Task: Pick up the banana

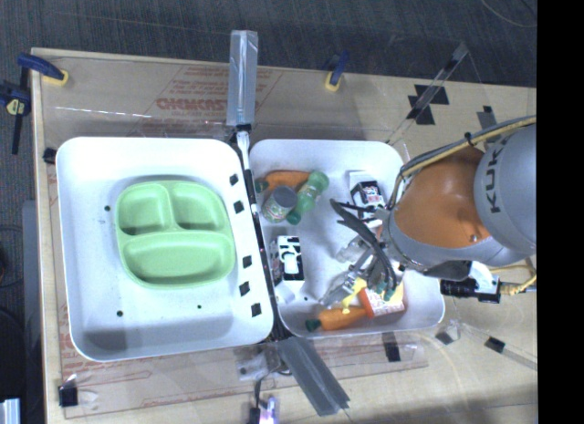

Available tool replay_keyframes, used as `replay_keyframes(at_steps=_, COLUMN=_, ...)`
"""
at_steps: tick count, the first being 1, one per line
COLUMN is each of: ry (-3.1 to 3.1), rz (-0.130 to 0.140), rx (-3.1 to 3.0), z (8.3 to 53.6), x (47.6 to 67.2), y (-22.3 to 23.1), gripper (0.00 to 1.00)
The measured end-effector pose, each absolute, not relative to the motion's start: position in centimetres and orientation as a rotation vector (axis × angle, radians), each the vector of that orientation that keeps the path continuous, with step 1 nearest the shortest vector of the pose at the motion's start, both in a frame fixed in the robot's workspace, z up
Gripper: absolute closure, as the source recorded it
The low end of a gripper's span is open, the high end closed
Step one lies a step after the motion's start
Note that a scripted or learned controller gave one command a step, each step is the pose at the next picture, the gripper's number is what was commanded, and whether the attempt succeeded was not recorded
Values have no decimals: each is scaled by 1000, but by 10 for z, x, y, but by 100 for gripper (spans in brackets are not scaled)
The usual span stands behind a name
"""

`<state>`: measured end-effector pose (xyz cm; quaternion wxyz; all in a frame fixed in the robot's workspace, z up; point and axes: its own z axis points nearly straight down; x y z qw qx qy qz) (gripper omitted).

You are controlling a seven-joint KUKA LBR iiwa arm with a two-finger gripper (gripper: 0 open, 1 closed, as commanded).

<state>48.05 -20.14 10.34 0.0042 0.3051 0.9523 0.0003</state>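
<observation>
Banana (pixel 358 287): only a small yellow patch is visible, in the lower right part of the right bin (pixel 315 153), partly covered by the gripper and by neighbouring clutter. Its full outline cannot be made out.

Gripper (pixel 363 272): down in the right bin, directly over the yellow patch. Whether it is spread or closed cannot be told from this angle; no object is clearly seen held in it.

Adjacent items: an orange carrot-shaped toy (pixel 342 318) lies along the bin's lower wall, just below the banana; a red-and-white carton (pixel 383 302) sits just beside it to the right. A black-and-white box (pixel 291 258) lies to the left, near the divider between bins. At the upper end of the bin: a green bottle (pixel 310 189) tilted against a grey-capped jar (pixel 276 203), an orange object (pixel 285 178) behind them, and a small printed packet (pixel 367 192) to the right.

Arm (pixel 456 208): enters from the right, orange band over the bin's right rim.

Left bin (pixel 82 231): holds a green compartment tray (pixel 173 231), lying flat near its middle.
</observation>
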Motion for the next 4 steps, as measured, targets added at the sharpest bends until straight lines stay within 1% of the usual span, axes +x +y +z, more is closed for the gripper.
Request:
replay_keyframes(at_steps=1, ry=3050, rz=3, rx=694, z=97, x=484, y=-208, gripper=0)
replay_keyframes(at_steps=2, ry=3039, rz=-1, rx=784, z=171, x=502, y=-181, gripper=0)
replay_keyframes(at_steps=3, ry=2984, rz=-1, rx=972, z=215, x=491, y=-147, gripper=0)
replay_keyframes(at_steps=4, ry=3084, rz=0, rx=611, z=149, x=477, y=-190, gripper=0)
